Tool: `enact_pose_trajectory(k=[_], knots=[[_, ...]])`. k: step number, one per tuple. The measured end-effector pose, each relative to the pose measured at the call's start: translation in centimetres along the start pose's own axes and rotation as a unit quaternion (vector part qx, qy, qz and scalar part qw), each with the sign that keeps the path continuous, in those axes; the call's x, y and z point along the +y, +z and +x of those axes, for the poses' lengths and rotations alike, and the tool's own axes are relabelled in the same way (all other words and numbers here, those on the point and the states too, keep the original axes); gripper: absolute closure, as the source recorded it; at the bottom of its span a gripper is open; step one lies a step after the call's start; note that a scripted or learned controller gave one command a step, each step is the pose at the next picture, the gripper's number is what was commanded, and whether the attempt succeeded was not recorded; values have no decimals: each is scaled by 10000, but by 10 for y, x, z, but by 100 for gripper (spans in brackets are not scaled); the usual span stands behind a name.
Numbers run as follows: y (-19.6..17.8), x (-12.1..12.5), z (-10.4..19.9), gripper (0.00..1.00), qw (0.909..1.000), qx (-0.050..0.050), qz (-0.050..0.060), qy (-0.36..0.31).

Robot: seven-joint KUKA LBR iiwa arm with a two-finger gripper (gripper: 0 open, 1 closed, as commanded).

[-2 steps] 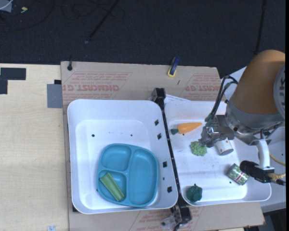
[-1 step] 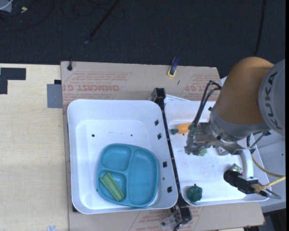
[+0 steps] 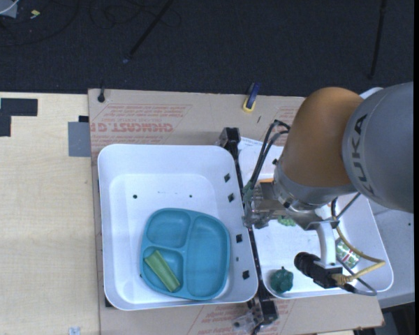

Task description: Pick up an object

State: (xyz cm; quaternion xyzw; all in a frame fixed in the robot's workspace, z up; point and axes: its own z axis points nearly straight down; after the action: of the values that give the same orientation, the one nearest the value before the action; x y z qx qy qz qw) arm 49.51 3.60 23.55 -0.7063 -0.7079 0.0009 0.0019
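One green obj [image 3: 162, 269] on blue plate [image 3: 204, 251] (L bin [image 3: 126, 165]); pincer [image 3: 264, 213] over R bin [image 3: 374, 230], state can't tell.

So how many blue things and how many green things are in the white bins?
Blue: 1, the plate in the left bin.
Green: 2, the light green stick on the plate and the dark green lump in the right bin.
Total: 3 that I can see. The arm covers part of the right bin.
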Motion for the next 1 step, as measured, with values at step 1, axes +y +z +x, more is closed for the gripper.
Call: enact_pose_trajectory(k=[1], knots=[[-1, -3, -5, 100, 10000, -3, 4, 9]])
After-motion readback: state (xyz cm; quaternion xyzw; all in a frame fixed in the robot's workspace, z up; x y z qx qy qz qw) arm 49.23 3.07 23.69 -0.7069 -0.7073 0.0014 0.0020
